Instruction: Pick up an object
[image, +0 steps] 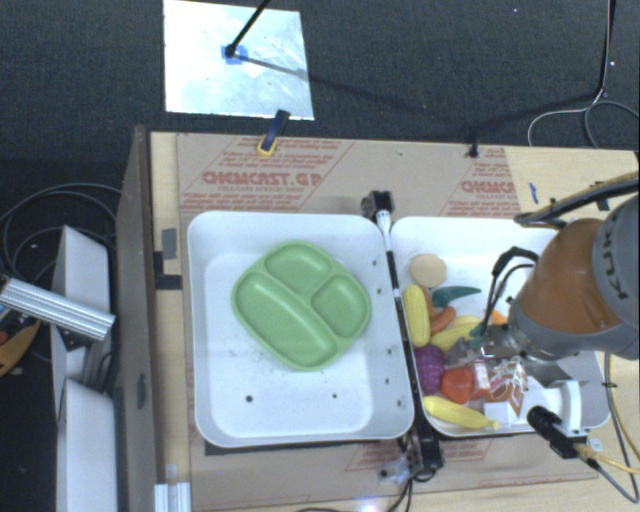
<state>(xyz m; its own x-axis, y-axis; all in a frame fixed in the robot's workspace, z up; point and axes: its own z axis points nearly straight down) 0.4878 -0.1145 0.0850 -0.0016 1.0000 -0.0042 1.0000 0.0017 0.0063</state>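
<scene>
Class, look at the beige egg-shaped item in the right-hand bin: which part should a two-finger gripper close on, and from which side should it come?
Grip the beige egg across its rounded middle, coming straight down from above. It sits at the far end of the pile in the right bin, its top exposed and bare bin floor behind it. The corn cob lies close in front, so a sideways approach is probably crowded.

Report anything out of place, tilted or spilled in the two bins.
Nothing is spilled or damaged. The green divided plate sits askew in the left bin, rotated against its walls. The toy food, including the corn cob and purple grapes, is heaped against the right bin's left wall.
</scene>
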